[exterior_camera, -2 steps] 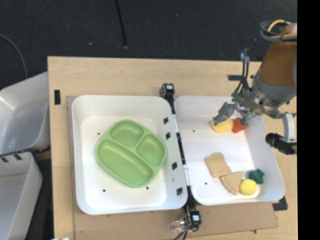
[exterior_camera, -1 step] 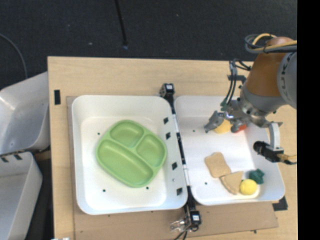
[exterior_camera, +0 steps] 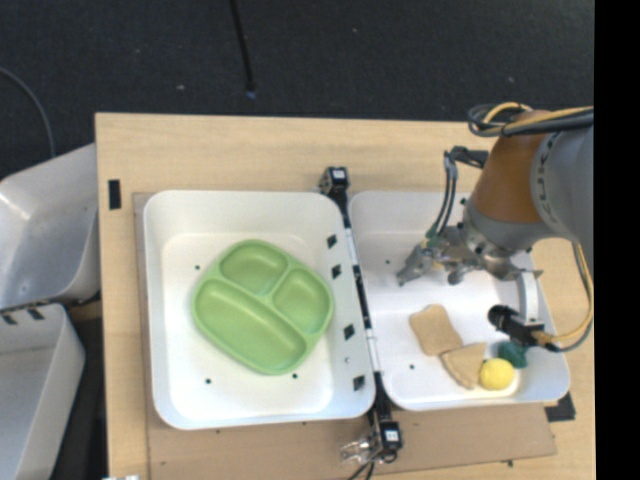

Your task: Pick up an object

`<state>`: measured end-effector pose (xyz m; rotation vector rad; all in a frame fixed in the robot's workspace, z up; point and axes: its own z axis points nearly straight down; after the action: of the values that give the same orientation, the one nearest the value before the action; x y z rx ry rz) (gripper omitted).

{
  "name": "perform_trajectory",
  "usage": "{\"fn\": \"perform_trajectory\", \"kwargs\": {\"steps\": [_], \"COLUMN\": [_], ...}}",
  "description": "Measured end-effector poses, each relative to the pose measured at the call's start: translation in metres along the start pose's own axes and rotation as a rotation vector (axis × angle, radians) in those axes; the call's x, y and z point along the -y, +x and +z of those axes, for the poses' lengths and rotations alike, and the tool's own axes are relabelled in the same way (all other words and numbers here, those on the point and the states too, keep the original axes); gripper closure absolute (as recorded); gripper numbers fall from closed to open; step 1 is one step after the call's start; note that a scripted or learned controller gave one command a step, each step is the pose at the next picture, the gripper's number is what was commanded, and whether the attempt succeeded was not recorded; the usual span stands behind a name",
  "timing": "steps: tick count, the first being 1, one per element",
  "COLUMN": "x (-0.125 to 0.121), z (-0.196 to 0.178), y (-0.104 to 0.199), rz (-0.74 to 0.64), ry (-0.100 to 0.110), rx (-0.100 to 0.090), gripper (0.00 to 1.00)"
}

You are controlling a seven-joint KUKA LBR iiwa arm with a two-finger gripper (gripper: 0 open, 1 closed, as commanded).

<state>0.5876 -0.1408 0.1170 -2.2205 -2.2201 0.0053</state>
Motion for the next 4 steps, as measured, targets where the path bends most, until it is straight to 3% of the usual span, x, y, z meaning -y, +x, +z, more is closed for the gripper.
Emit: {"fn": "perform_trajectory", "kwargs": {"steps": [1,2,4], "x": [0.000,-0.001,-0.016], "z": [0.017,0.005,-0.096], "y": [-0.001,-0.002,-0.018], "rz": [0.002,0.006,-0.002], "ry": [-0.002,-0.006,-0.009], "rx": [0.001,0.001,0.001], "gripper": [0.00,1.00,1.00]}}
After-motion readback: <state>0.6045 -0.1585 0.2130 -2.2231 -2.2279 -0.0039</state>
